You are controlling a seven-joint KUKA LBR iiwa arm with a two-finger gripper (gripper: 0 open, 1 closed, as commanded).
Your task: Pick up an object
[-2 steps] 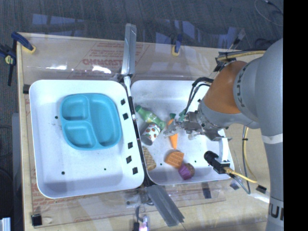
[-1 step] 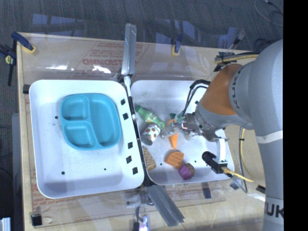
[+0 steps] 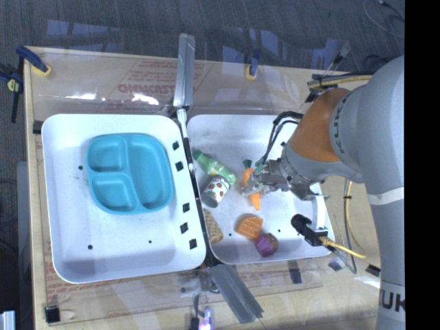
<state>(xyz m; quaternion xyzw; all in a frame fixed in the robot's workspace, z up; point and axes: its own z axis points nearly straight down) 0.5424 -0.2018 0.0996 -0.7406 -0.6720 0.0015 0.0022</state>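
Arm: reaches from the right into the right bin (image 3: 302,126).
End effector (image 3: 256,183): low over a small orange piece (image 3: 255,199); whether spread or pinching, cannot tell.
Objects: all lying in the right bin; blue tray (image 3: 130,172) in the left.
Progress: approach made, lift apparently not yet done.

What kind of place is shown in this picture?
Probably a robotics lab bench for grasping trials: a robot arm reaches over two white bins, one holding toy food, the other a blue divided plate.
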